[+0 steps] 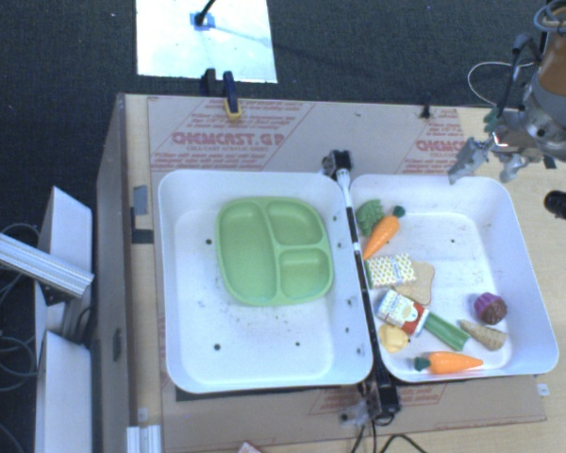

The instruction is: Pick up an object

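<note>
Left bin [184, 281] held a green tray [274, 251] at its centre. Right bin [524, 253] carried the toy food [410, 295] along its left edge and near corner. The gripper [486, 163] hung over the far right corner, fingers spread, nothing between them.

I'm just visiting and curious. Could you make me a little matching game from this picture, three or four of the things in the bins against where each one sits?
Things:
1. green divided plate
2. purple onion
3. carrot with green top
4. gripper

Places:
A. near the right bin's right wall
B. above the right bin's far edge
C. left bin
D. right bin's far left corner, by the divider

Pairs: 1-C, 2-A, 3-D, 4-B
</note>
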